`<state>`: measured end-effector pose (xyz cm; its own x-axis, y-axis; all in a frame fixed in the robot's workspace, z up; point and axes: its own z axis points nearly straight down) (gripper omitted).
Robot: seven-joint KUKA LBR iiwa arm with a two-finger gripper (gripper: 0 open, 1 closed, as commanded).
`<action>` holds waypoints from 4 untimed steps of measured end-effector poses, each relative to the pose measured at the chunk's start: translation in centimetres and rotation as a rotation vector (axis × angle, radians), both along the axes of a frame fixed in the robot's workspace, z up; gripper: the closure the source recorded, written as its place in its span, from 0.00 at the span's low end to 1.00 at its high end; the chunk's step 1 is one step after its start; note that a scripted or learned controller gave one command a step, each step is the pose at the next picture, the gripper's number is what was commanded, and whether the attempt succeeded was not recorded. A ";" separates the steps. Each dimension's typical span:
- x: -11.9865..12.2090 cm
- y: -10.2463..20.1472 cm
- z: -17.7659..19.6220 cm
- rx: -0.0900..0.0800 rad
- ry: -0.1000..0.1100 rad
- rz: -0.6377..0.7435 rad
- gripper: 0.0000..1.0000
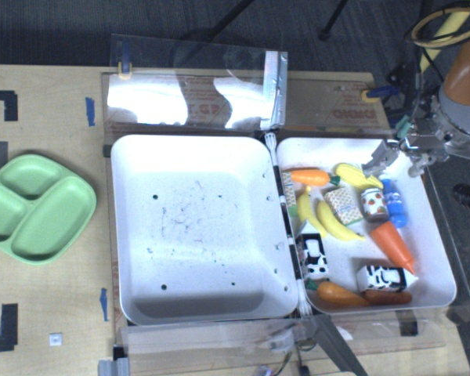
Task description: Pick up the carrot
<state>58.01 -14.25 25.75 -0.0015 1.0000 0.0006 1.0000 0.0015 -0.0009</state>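
Above the right bin [446, 276], at two o'clock of the carrot [393, 244], the gripper [398, 157] hovers with jaws apart, holding nothing.

Arm [460, 92] cut off by right edge. Small packets [345, 204] beside bananas [333, 222]: labels too blurred to read. Carrot [341, 294] partly hidden behind bin rim [376, 305].

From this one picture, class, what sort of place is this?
Probably a robotics lab bench, not a kitchen: a robot gripper hangs over a white bin of toy food such as a carrot, and tripod legs stand behind.
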 end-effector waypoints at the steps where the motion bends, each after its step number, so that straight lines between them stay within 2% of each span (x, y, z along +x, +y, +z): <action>1: -5.2 2.3 -13.5 0.000 0.000 -0.003 0.00; 2: 4.1 1.7 -14.4 0.001 -0.001 0.025 0.00; 3: 3.9 0.1 -16.5 0.001 0.001 -0.061 0.00; 4: 5.2 3.8 -11.0 -0.001 -0.004 0.033 0.00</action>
